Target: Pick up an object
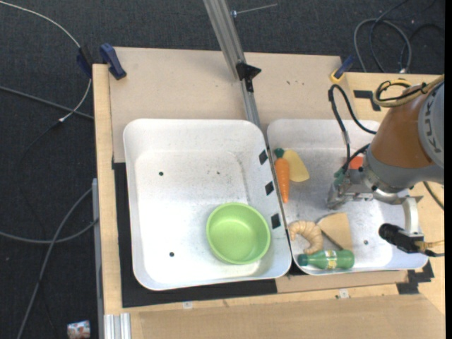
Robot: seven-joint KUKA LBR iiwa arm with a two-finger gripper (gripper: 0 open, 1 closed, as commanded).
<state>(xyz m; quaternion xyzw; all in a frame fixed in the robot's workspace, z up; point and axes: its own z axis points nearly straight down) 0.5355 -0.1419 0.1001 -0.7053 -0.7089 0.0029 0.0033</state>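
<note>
1 green bowl [238, 232], 1 carrot [282, 179]

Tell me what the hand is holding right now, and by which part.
Cannot be told. The hand is low in the right bin, beside the bread slice; nothing shows between its tips from this view.

Bowl [239, 232] in left bin [176, 147], carrot [282, 177], bottle [325, 260] in right bin [318, 129]
</note>
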